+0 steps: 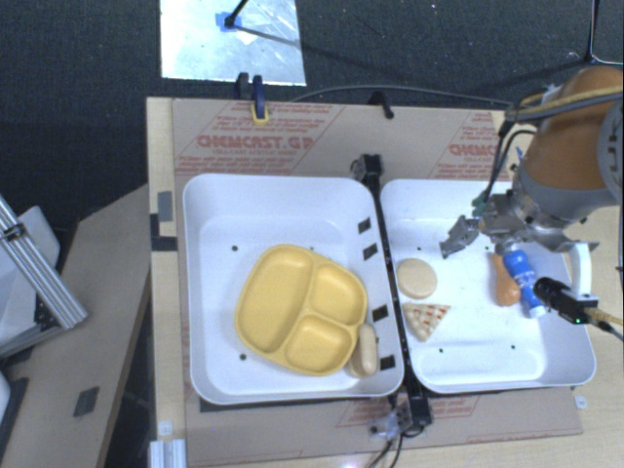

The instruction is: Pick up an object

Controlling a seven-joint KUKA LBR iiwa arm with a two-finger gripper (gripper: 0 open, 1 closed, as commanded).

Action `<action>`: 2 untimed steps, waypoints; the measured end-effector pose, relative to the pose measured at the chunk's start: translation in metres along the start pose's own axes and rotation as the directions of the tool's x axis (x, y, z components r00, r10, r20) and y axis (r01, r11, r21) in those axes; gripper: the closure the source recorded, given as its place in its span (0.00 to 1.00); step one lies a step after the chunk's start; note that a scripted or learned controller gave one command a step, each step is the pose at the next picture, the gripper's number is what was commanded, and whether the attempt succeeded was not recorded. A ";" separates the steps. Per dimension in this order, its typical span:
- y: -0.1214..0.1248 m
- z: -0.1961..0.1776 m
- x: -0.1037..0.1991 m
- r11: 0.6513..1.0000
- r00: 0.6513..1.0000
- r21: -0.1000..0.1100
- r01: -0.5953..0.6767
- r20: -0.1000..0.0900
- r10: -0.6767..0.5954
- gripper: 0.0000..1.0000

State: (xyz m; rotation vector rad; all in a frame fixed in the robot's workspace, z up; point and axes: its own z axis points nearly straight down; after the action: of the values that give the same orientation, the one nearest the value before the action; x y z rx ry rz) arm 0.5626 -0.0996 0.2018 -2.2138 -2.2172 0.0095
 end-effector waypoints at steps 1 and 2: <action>0.003 -0.006 0.000 1.000 1.000 -0.011 0.002 0.001 -0.002 0.00; 0.006 0.036 0.001 1.000 1.000 -0.008 0.000 0.001 0.000 0.00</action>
State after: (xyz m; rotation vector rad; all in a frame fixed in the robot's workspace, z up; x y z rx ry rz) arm 0.5679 -0.0983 0.1656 -2.2186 -2.2215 0.0016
